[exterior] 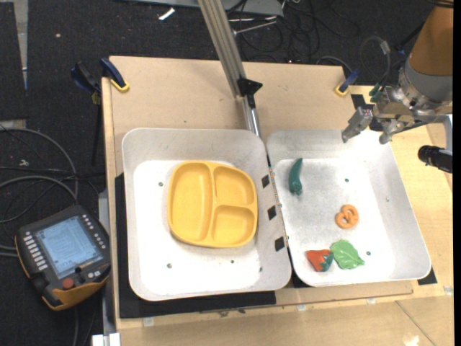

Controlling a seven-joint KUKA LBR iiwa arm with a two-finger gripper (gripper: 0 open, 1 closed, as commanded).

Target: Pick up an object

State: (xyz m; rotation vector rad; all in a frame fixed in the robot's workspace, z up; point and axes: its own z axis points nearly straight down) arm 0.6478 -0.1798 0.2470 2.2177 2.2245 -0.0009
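Observation:
The right bin [382, 193] holds a dark green elongated piece [296, 176] near its left side, an orange pretzel-shaped piece [347, 217] in the middle, and a light green leafy piece [346, 255] next to a red and teal piece [318, 259] at the front. My gripper [369, 130] hangs above the bin's far edge, well away from all of them. Its two fingers stand apart, open, with nothing between them.
The left bin [144, 193] bears a yellow divided plate [212, 204]. A metal pole [227, 42] slants down to the seam between the bins. Clamps sit at the bench's back corners, and a teach pendant [61, 254] lies off the bench at the left.

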